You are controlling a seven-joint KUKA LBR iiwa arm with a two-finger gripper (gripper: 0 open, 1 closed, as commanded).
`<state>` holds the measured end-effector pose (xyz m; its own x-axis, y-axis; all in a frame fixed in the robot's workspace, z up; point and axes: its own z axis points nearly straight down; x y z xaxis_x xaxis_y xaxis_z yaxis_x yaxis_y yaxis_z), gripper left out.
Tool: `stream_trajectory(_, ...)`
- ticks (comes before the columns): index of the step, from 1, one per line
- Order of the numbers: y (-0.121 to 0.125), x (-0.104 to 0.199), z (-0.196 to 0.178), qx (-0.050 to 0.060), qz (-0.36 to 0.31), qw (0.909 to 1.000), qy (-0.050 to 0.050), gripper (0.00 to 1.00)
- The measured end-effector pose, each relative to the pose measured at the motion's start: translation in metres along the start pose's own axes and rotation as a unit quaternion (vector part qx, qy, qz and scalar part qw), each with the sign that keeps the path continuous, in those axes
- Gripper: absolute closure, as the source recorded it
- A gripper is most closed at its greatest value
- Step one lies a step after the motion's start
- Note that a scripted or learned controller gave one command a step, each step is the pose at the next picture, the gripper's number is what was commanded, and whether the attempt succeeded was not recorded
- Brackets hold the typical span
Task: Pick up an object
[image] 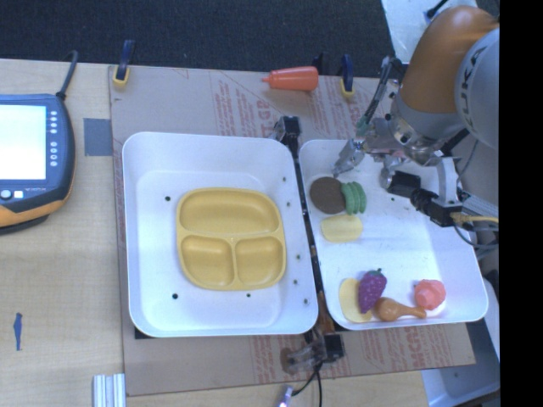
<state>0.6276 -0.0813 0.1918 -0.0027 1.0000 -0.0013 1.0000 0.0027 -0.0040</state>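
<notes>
At far left, a teach pendant rests on the bench. Right of it, the left bin holds a yellow divided tray. An orange carrot toy lies beyond both bins. The right bin contains a brown disc touching a green item, a pale yellow block, purple grapes, a tan drumstick and a pink item. The gripper hovers over the far end; its fingers appear apart and grip nothing.
</notes>
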Motion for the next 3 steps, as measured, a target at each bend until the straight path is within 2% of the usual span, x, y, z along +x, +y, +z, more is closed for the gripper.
stream_trajectory(1,-0.004,-0.011,0.098,-0.002,0.000,1.0000,0.000,0.00)
stream_trajectory(2,-0.003,-0.012,0.087,-0.002,-0.001,1.0000,0.000,1.00)
stream_trajectory(3,-0.051,0.038,-0.001,-0.001,-0.001,1.0000,0.001,1.00)
